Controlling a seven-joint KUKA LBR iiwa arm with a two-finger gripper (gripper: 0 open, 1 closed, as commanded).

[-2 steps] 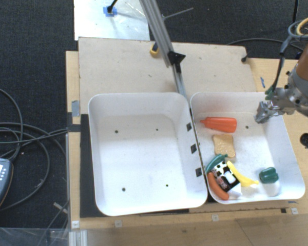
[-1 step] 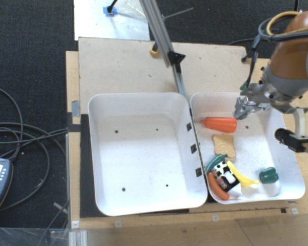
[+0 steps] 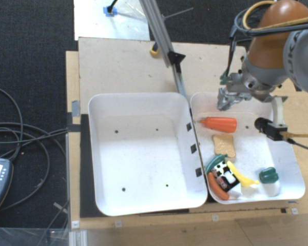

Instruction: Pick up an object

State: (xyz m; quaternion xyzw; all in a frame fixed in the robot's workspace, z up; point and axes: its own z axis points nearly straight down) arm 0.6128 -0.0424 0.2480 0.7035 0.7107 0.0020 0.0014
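The right bin holds an orange carrot near its back, with a tan slice of toast just in front of it. At the front of that bin lie a yellow banana, a red sausage, a small black-and-white piece, a teal piece and a green pepper. My gripper hangs over the back of the right bin, just above and behind the carrot. Nothing shows between its fingers.
The left bin stands beside the right one, their walls meeting in the middle. A slanted metal pole crosses the bench behind the bins. A black fitting with a cable juts over the right bin's right side. Cables lie on the floor at the left.
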